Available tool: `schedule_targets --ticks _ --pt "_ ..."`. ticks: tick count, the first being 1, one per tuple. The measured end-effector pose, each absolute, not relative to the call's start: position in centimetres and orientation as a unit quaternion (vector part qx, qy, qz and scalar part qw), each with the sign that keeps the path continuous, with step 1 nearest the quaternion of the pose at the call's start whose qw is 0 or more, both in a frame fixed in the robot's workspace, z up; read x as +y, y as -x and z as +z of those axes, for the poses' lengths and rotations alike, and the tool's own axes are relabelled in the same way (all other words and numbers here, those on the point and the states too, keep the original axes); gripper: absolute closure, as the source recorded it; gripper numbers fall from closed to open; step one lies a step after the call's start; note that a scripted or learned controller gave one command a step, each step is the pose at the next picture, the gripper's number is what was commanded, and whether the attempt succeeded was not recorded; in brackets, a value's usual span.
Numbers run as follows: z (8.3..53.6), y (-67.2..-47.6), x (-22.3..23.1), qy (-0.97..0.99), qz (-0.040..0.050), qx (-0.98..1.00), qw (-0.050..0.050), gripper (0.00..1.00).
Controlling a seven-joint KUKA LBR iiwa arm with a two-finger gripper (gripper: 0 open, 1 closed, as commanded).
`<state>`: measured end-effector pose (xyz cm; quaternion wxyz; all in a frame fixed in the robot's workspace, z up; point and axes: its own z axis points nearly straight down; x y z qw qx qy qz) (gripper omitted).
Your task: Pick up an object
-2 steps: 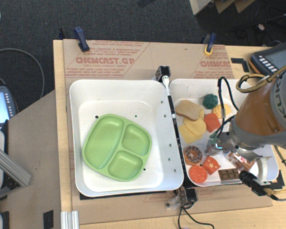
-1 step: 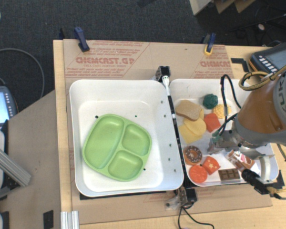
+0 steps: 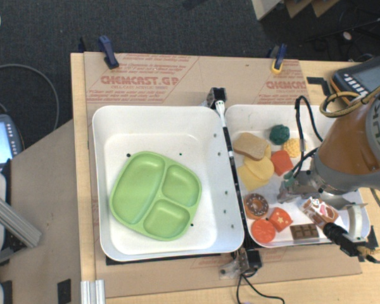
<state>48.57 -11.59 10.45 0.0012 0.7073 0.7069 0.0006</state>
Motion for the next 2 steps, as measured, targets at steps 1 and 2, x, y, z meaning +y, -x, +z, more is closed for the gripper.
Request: schedule_targets --ticks 1,2 --pt "11.42 -48.60 -11.60 -0.707 0.0008 0.707 0.002 1.00" --pt "12.40 -48.63 -11.60 -0.707 0.0012 0.707 0.003 1.00"
